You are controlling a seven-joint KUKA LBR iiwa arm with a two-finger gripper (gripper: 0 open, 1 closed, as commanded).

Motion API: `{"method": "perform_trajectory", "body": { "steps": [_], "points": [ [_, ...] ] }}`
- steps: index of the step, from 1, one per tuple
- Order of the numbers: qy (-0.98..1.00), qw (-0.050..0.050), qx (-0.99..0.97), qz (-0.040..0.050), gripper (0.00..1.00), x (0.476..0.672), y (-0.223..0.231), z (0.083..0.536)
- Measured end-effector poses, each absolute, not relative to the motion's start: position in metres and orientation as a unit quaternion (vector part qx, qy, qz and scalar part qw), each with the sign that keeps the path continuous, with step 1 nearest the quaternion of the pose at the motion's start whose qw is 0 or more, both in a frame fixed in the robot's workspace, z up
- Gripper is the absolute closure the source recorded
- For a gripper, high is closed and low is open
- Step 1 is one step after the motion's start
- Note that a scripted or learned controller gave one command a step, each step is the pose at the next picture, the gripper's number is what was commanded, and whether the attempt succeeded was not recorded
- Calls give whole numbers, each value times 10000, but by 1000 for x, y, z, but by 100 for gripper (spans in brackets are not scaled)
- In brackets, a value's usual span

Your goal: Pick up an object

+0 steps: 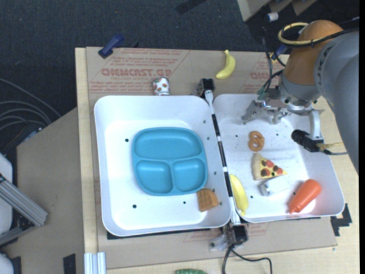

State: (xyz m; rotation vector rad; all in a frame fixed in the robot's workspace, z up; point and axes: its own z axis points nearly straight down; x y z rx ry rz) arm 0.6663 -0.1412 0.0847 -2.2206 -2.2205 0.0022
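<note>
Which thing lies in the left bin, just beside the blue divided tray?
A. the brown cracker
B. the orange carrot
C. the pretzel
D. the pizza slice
A: the brown cracker lies on the floor of the left bin, by the lower right corner of the blue divided tray; the pretzel, the orange carrot and the pizza slice all lie in the right bin.

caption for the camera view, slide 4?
KUKA gripper hovers over right bin above pretzel, pizza slice, carrot; blue tray in left bin.

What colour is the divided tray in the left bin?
Light blue tray, clearest in the camera view.
</note>
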Motion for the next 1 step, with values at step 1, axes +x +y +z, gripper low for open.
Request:
{"method": "perform_trajectory", "body": {
  "steps": [1],
  "points": [
    [-7072, -5, -7070, 1, 100, 667, -141, 95]
  ]
}}
